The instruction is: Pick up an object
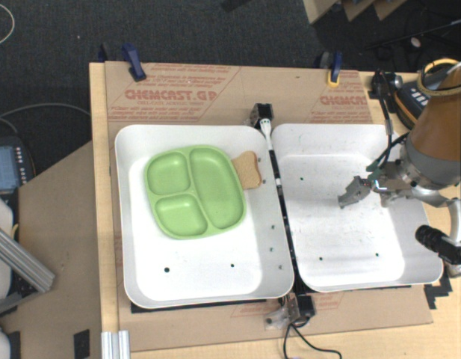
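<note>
a wooden bench top (178, 96), printed with red lettering along its far side, carries two shallow white bins set side by side. blue clamps (133, 62) grip the bench's far edge, one of them tipped with yellow. taking the green plate as the landmark, the left bin (140, 275) lies all around it, and the right bin (342, 253) sits just past that bin's right rim, the two rims touching along a dark seam.

the grey arm (435, 144), with its orange band, reaches in from the far right of the plate and hangs over the right bin's right half. the green plate (194, 191) itself, a rounded tray split into three compartments, rests flat in the upper middle of the left bin.

the gripper (353, 193) points toward the plate from well to its right, low over the white floor of the right bin. its fingers look close together and nothing can be seen between them, though how far apart they stand cannot be told from this angle.

a small tan block (247, 170), like a piece of sponge or bread, lies against the plate's upper right edge, just beside the seam between the bins and well apart from the gripper.
</note>
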You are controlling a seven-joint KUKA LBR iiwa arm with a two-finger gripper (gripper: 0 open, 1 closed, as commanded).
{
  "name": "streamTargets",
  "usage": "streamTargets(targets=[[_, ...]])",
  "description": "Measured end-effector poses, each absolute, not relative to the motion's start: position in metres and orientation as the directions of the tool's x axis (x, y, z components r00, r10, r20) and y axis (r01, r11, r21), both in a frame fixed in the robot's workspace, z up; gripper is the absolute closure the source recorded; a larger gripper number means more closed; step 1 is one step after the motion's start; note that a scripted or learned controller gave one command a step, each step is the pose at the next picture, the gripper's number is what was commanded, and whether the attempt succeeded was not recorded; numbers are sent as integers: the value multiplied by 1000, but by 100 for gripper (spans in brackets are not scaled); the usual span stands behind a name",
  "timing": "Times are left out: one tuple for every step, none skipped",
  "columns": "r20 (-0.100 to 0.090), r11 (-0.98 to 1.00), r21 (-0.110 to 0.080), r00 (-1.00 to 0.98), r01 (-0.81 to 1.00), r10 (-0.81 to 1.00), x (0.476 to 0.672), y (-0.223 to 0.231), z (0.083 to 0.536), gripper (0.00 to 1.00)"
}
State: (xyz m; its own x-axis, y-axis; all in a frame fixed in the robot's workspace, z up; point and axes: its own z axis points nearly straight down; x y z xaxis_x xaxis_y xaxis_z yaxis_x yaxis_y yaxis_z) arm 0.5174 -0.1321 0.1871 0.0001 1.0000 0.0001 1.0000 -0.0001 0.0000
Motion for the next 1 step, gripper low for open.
streamTargets(targets=[[-2, 4, 22, -4, 1000, 1000, 488, -96, 436, 0]])
